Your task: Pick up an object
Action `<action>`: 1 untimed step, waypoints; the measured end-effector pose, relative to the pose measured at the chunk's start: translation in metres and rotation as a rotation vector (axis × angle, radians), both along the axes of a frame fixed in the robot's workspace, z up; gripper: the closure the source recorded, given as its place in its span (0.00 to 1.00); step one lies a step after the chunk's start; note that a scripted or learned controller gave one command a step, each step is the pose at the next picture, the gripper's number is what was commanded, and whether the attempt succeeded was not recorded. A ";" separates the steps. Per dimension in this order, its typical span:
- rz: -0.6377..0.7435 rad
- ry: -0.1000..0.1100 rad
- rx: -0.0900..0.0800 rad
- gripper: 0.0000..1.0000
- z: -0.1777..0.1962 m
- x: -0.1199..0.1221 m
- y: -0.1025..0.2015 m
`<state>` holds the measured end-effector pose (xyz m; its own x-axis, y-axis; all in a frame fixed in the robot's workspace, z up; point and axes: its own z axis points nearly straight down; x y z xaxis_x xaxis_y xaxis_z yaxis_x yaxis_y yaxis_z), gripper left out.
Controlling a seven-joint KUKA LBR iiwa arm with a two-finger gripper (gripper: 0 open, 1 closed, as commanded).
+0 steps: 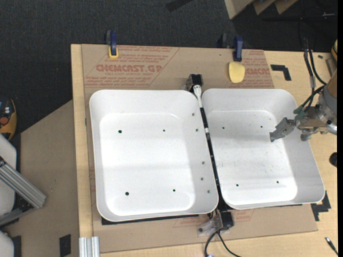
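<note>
Clamps (111,43) and (238,48) pin cardboard (134,68) (printed "CHEMCAST G P") to the bench (48,143); a yellow object (236,72) lies on it beyond the right bin (300,159). Claw (278,131) hangs over that bin's right side, grip state unclear. Left bin (102,159) adjoins.

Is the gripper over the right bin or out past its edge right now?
Over it. The gripper sits above the right bin's right side, fingertips pointing left toward the middle. Whether it is touching the floor, I cannot tell.
</note>
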<state>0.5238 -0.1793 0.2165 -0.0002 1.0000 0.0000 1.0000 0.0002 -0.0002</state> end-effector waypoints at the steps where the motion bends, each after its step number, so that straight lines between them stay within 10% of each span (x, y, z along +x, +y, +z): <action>1: 0.004 -0.021 -0.004 0.00 0.329 -0.034 0.051</action>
